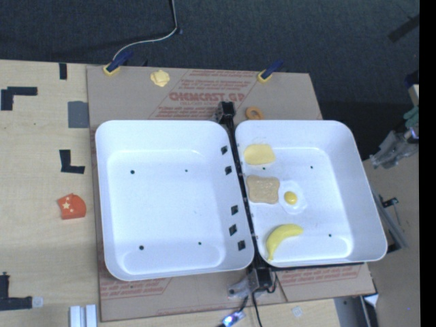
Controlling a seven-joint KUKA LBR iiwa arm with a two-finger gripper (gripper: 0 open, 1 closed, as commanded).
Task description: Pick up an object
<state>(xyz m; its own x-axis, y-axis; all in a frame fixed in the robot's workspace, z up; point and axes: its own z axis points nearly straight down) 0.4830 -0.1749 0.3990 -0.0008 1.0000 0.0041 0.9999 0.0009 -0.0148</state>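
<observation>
You get just a sliver of the gripper (393,150) at 3 o'clock, w/ the frame edge cutting it off. It's a grey, blurry shape off the right bin's (340,133) outer rim, so whether it's released or clenched can't be told. It's well apart from every item.

Count: 2 white bins, w/ the left bin (109,138) touching the right one along the center seam.

You've 4 pickable items in the right bin, all on its 9 o'clock side near the seam:
- a pale yellow round piece (259,154) at 12
- a toast slice (263,190) below it
- a fried egg (291,198) just beside the toast
- a banana (281,238) at 6

3 loose bits lie outside the bins:
- a yellow lump (160,78) at approx. 11
- a small orange ring (253,113) at 12, too small to ID
- a red piece (73,206) at 9
</observation>
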